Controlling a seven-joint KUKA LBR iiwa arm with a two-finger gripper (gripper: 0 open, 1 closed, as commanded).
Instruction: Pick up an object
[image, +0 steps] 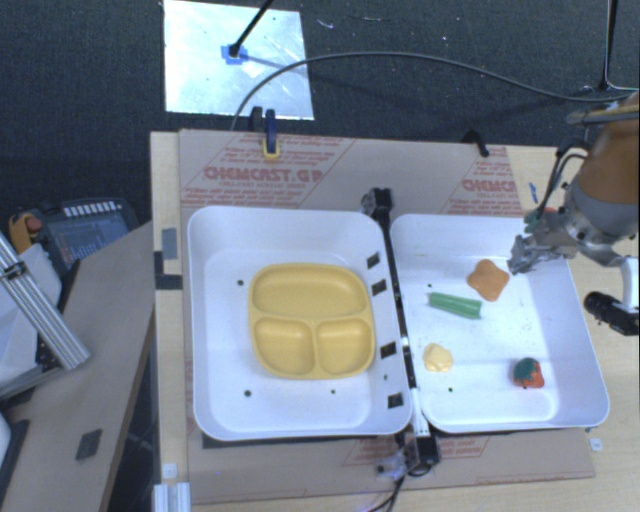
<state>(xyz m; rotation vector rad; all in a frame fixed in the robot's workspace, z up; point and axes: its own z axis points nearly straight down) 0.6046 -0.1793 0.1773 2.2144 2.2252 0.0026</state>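
Note:
In the right bin (570, 300) lie an orange bread-like piece (488, 279), a green stick (455, 304), a small pale yellow lump (437, 357) and a red and green toy (528, 373). My gripper (523, 258) hangs over the bin's upper right part, just right of and slightly above the orange piece. Nothing shows between its tips, which look close together.
The left bin (215, 300) holds a yellow three-compartment plate (308, 320). A black clamp strip (390, 300) runs between the bins. The grey and orange arm (605, 190) comes in from the right edge. Cardboard lies under both bins.

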